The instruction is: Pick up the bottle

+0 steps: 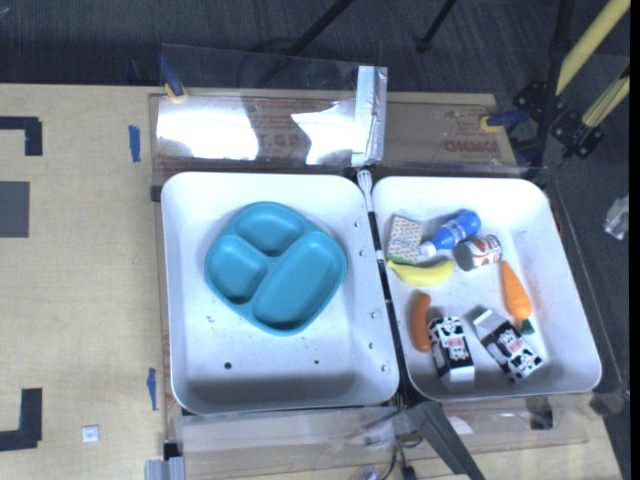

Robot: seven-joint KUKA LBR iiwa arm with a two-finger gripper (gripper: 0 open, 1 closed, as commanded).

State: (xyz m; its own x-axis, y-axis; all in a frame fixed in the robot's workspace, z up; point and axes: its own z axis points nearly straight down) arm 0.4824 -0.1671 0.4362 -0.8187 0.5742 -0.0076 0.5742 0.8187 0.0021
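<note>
For the gripper, we are not able to tell its state from this view, so we are planning on the rig's geometry alone: the arm is entering from the right side of the camera view, which means the target is lying to the left of its entry side. The bottle (455, 230) is lying on its side in the upper middle of the right bin (575, 313). Its long axis is running diagonally, with the blue body toward the upper right and the pale neck pointing down and to the left. We are judging that a grasp across the blue body, square to this axis, is giving the best purchase. The crowding is on the lower side. The neck is touching or nearly touching the banana (420, 272), the patterned packet (404, 235) is lying just beside it on the left, and the red-and-white can (479, 253) is sitting just beside the body below. Bare bin floor is lying above and to the right of the body, toward the far wall, so we are favouring a descent there. The carrot (516, 290) and two black-and-white cartons (452, 346) are lying well apart from it, nearer the front. The left bin (190, 348) is holding a blue divided plate (275, 265).
</note>
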